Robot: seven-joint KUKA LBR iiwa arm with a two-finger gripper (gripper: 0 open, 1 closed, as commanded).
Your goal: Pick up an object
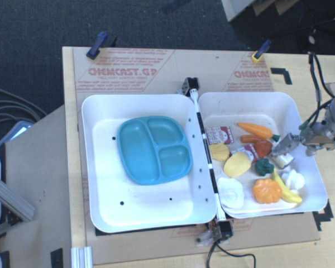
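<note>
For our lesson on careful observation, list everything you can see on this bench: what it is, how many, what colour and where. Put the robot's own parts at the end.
bins: 2, white, side by side on the bench
divided plate: 1, blue, middle of the left bin
carrot: 1, orange, far side of the right bin
red toy food: 1, red, just below the carrot
packet: 1, red and white, right bin near the divider
lemon-like piece: 1, yellow, centre of the right bin
pumpkin-like piece: 1, orange, near side of the right bin
banana: 1, yellow, beside the pumpkin-like piece
green piece: 1, dark green, centre right
clamps: 2, blue, far bench edge
gripper: 1, grey, over the right bin's right part
</note>
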